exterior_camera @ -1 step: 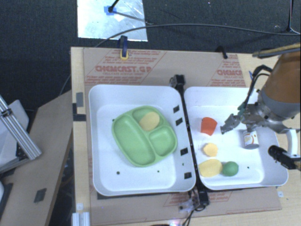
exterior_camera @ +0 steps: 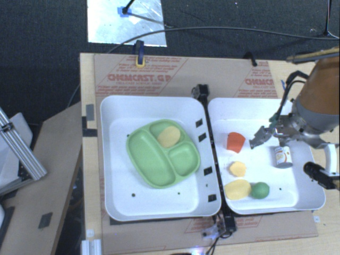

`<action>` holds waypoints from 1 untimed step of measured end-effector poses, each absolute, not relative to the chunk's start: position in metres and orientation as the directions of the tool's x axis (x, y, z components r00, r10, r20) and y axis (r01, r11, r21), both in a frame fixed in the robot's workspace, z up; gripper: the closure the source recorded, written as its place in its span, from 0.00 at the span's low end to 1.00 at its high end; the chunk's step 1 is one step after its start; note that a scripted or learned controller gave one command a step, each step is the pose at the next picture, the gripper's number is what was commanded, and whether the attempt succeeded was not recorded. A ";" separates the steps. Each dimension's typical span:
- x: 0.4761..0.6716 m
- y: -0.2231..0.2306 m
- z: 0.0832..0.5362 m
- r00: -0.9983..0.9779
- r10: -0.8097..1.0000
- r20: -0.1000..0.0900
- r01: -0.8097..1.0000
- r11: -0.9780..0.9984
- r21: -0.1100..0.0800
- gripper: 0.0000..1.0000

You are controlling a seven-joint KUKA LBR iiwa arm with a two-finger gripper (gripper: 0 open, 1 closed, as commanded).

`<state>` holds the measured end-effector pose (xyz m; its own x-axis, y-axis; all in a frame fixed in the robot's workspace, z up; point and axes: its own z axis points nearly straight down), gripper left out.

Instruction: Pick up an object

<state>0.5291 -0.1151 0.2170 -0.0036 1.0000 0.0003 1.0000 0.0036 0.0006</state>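
From my end: the bench (exterior_camera: 175,70) has two white bins, and the right white bin (exterior_camera: 249,108) holds the pickable stuff. My end effector (exterior_camera: 260,138) hovers just beside the small red cup (exterior_camera: 236,141), clamped on nothing; open or closed, can't tell. So the pick isn't done yet.

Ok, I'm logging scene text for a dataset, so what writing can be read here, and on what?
"CHEMCAST GP": red print on the brown board behind the left bin.
Same red print, cut off, on that board behind the right bin.
Label on the small can: too small to read.
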 end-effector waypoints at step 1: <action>0.537 -0.121 0.168 -0.002 1.000 0.001 1.000 0.002 -0.002 0.00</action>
<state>0.5375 -0.1209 0.1680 -0.0016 1.0000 0.0005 1.0000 0.0016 -0.0016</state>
